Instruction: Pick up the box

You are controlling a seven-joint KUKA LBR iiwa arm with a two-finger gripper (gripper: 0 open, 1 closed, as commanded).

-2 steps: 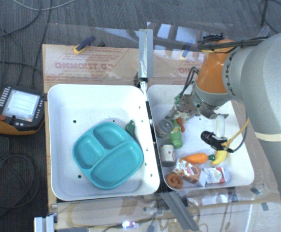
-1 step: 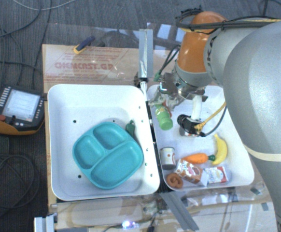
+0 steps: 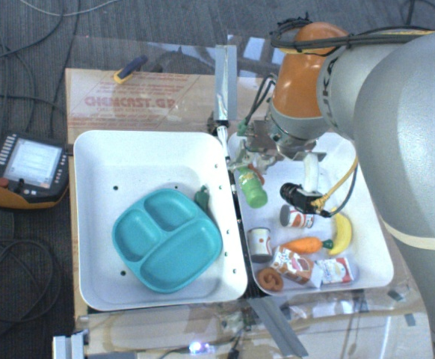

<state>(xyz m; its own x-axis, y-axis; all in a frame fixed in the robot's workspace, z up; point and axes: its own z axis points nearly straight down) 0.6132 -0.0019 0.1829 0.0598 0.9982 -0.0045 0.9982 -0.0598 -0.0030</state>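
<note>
Faint red print, seemingly "CHEMCAST GP", on brown protective sheet behind bins

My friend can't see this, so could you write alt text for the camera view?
A grey robot arm's gripper hangs over the right bin, above a green bottle, beside a banana, carrot and small box. The left bin holds a teal divided plate.

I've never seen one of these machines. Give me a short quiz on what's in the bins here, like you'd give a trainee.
1. True or false: the teal divided plate lies in the left bin.
2. Which lies nearest the pincer: A) banana, B) green bottle, C) carrot?
3. Fill in: the box lies near the right bin's ____ corner.

Key: 1 true. 2 B. 3 front right, as the camera sees it.
</note>
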